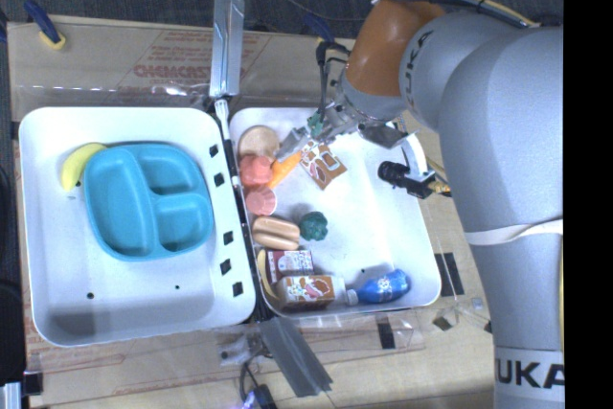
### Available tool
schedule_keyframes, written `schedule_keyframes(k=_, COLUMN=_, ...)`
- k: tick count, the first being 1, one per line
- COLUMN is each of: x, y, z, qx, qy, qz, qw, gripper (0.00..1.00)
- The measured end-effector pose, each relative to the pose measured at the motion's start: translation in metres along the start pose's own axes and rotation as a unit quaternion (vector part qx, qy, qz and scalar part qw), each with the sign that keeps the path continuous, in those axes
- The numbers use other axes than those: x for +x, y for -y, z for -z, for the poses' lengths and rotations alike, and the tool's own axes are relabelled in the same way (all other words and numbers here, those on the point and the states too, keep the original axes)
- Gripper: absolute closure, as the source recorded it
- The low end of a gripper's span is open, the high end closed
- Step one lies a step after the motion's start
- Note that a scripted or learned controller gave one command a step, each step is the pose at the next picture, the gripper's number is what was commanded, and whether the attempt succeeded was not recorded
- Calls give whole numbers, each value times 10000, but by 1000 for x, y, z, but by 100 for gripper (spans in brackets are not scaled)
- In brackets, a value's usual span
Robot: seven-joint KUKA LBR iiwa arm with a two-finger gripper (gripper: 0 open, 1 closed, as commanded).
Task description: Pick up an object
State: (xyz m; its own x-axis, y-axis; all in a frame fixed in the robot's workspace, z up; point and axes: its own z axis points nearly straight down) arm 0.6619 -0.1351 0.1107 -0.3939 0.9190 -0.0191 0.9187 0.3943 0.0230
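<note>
Gripper (316,131) low at right bin's (414,235) far end, jaw state cannot tell, beside small brown-and-white printed carton (323,165) lying flat just right of orange toy carrot (283,170); carton judged light, stiff, smooth-faced, best pinched across its short sides

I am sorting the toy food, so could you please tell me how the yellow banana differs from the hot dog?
The yellow toy banana lies in the left white bin, tucked against the blue divided plate; the tan toy hot dog lies in the right white bin. The banana is curved, the hot dog straight. Both lie flat.
</note>
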Motion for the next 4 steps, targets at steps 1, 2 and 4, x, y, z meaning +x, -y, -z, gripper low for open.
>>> schedule_keyframes(k=1, x=21, y=19, z=3, qx=-79, qy=40, qz=-604, qw=9981, gripper=0)
schedule_keyframes(k=2, x=40, y=71, z=30, qx=118, qy=-94, qz=-28, qw=9999, gripper=0)
schedule_keyframes(k=4, x=-12, y=120, z=1, qx=-43, qy=5, qz=-776, qw=9970, gripper=0)
